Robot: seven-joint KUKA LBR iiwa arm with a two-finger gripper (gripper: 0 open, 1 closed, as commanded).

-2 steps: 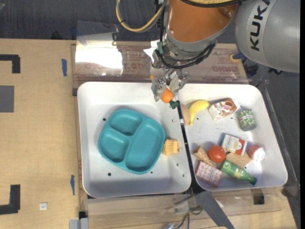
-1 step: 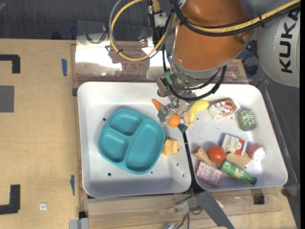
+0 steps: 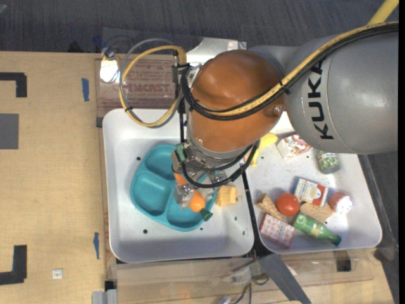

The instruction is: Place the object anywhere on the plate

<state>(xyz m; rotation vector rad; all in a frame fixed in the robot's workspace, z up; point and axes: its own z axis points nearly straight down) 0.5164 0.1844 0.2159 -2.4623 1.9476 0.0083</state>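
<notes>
A teal divided plate (image 3: 150, 187) lies in the left bin (image 3: 123, 233). An orange carrot with a green tip (image 3: 198, 202) rests at the plate's right rim, over its lower right compartment. My gripper (image 3: 188, 192) hangs straight above the carrot at the plate's right side, under the orange wrist band (image 3: 234, 100). The wrist hides much of the gripper, and I cannot make out whether it grips the carrot or only touches it.
A yellow toy piece (image 3: 226, 196) lies just right of the plate. The right bin (image 3: 367, 223) holds several toy foods: a tomato (image 3: 288, 204), a green bottle (image 3: 316, 228), a juice box (image 3: 310, 190), a pink pack (image 3: 276, 230), a small carton (image 3: 293, 145). Cables (image 3: 149, 84) loop behind the left bin.
</notes>
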